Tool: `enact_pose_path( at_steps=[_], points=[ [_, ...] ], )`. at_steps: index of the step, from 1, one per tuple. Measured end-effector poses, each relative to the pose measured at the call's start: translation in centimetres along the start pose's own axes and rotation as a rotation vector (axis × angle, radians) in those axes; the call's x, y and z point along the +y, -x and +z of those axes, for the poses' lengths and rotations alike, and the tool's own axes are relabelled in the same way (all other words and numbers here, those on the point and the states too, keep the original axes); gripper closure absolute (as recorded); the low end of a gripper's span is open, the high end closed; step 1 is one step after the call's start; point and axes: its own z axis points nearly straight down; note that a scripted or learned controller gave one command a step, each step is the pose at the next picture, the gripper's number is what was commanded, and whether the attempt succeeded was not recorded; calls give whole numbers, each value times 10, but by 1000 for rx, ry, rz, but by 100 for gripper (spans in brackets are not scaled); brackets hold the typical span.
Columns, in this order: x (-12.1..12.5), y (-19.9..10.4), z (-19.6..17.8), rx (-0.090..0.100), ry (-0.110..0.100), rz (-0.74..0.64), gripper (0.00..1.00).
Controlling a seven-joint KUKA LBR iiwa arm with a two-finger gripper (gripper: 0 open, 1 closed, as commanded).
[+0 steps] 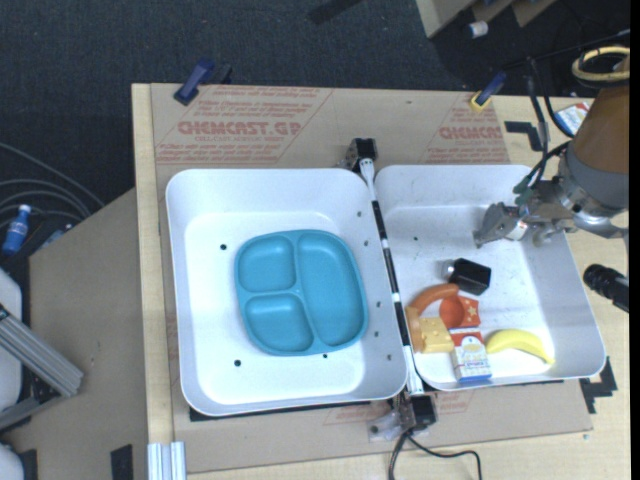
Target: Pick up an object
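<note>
The gripper (pixel 497 224) is hovering over the right bin (pixel 430 193), fingers spread and gripping nothing. The nearest object, a black block (pixel 470 274), is lying just below it; it is looking rigid, light and best pinched across its short sides.

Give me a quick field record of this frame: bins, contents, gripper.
left bin: holds a blue divided plate
right bin: holds a black block, an orange and red toy cluster, a small box, a banana
item spread: all grouped in the right bin's near half
gripper: over the right bin's far half, nothing seen between its fingers
arm: enters from the right
</note>
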Motion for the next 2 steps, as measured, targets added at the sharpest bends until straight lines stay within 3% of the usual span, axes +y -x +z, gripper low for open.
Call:
enact_pose_path(
  at_steps=[1, 2],
  points=[
    [42, -8, 84, 1, -3, 0, 0],
    [101, -38, 121, 0, 0, -1, 0]
  ],
)
